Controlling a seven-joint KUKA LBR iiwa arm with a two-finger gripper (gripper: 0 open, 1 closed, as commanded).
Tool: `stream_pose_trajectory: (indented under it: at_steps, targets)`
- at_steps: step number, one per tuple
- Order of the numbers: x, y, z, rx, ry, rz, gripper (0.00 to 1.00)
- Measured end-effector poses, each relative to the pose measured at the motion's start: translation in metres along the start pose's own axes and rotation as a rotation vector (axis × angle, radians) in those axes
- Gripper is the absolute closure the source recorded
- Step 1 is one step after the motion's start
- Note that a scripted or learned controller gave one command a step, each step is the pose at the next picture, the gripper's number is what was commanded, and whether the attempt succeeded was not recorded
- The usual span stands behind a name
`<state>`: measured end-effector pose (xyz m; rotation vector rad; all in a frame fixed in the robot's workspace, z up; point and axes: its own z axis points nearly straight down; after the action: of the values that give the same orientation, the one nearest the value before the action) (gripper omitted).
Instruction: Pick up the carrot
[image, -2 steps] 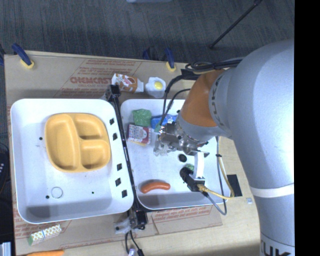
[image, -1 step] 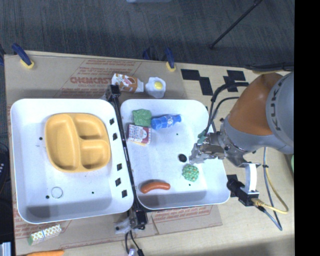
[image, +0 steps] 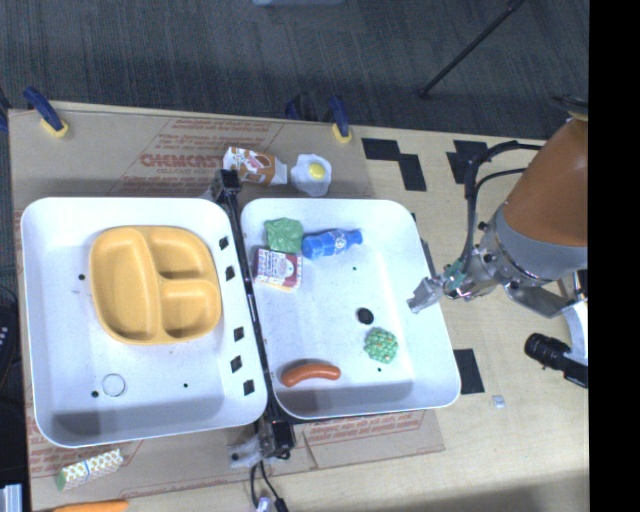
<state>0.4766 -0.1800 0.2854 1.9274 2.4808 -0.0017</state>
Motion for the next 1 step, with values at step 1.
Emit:
stream_pose_trajectory:
  at_steps: [1]
  targets:
    - [-0.0303,-0.0077,-0.0327,-0.001,0.000,-0.143,1.00]
